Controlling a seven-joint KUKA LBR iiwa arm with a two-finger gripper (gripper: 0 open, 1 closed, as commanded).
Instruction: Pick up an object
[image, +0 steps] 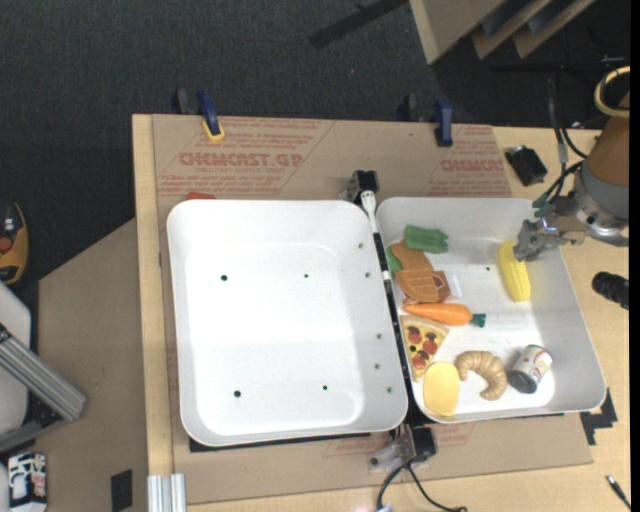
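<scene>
The right bin (575, 330) holds several toy foods. A yellow corn cob (515, 275) lies near its far right wall. A green pepper (426, 238), a brown toast (423, 281), an orange carrot (441, 313) and a pizza slice (423, 344) lie along its left side. A yellow lemon (441, 389), a croissant (484, 370) and a small can (530, 368) sit at the front. My gripper (534, 240) hangs over the bin's far right corner, right at the upper end of the corn cob. Nothing is visibly held.
The left bin (270, 320) sits beside the right one on a brown board (300, 150). Blue clamps (210, 115) hold the board's far edge. A black fixture (365, 185) stands between the bins at the back. Cables run along the right side.
</scene>
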